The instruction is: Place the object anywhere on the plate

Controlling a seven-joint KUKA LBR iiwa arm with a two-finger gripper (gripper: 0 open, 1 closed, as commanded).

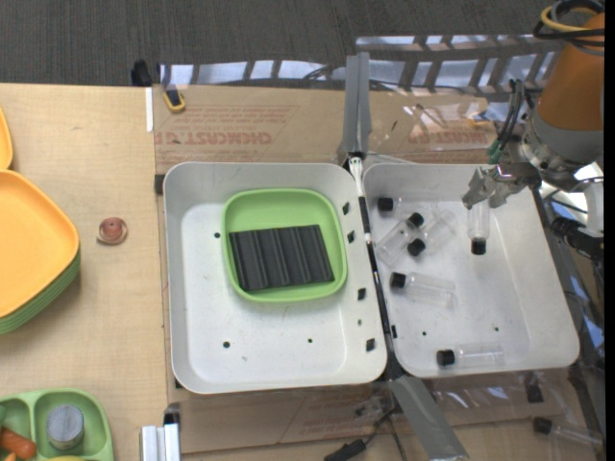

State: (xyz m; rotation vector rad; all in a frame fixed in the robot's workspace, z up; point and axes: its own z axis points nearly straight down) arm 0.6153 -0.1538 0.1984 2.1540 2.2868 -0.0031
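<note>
Starting at the near left corner of the desk, there's a green divided tray [38,406] with a grey round thing [65,425] sitting in one compartment. A bit further back along the left edge is a stack of orange plates [34,248], with a small red knob-looking piece [112,230] on the bare wood just beside it.

Then the two bins. In the left bin [175,296], the green plate [236,209] sits toward the far half, and there's a dark ridged mat [283,257] lying flat on it, covering most of the middle.

The right bin [559,301] has the clear vials with black caps. One vial [466,356] lies along the near edge. Another [423,284] is on its side around the middle, and a few more [413,233] are clustered toward the far left corner of that bin, close to the divider between the bins.

The one that matters, the upright vial [478,227], is cap down in the far right part of the right bin, well apart from the plate. The end effector [488,188] is right above its top end. Honestly I can't tell whether it's clamped on the vial, or open or closed at all; it's too small and cluttered there. The arm's orange band [577,75] is up at the far right, and cardboard [250,133] lies behind both bins.
</note>
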